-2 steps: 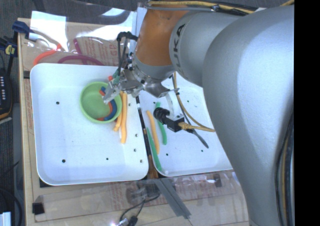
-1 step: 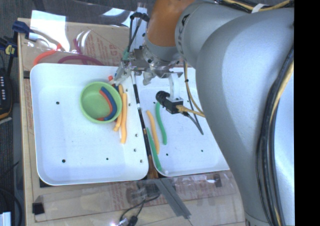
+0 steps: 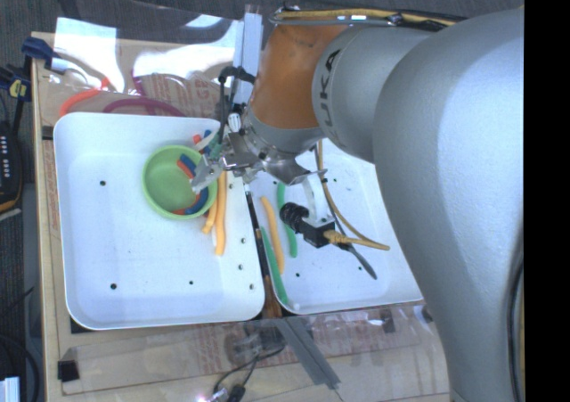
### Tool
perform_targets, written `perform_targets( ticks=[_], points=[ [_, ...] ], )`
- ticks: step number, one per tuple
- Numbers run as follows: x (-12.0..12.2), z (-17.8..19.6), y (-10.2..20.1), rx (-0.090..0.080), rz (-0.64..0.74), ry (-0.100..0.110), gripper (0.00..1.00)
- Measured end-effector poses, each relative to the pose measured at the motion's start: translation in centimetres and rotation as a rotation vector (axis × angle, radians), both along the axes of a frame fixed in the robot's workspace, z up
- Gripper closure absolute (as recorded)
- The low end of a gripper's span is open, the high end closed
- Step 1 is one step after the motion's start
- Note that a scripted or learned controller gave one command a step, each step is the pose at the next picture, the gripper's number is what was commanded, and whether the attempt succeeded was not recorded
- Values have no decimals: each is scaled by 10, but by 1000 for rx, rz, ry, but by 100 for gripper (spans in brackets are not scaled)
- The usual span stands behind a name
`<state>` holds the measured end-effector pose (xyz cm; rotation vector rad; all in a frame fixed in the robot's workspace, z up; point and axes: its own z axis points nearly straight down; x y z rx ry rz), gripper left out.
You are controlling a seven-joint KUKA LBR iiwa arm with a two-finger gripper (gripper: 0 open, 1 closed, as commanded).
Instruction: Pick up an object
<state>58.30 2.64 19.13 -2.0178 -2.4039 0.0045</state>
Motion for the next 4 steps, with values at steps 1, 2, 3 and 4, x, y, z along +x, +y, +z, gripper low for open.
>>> perform_targets(
  ticks=[1, 2, 3, 4],
  points=[
    [-26, 0, -53, 0, 78, 1, 0],
    [-16, 0, -30, -1, -2, -4, 0],
    [-42, 0, -7, 1, 208, 1, 0],
    [-6, 0, -43, 0, 254, -2, 0]
  ],
)
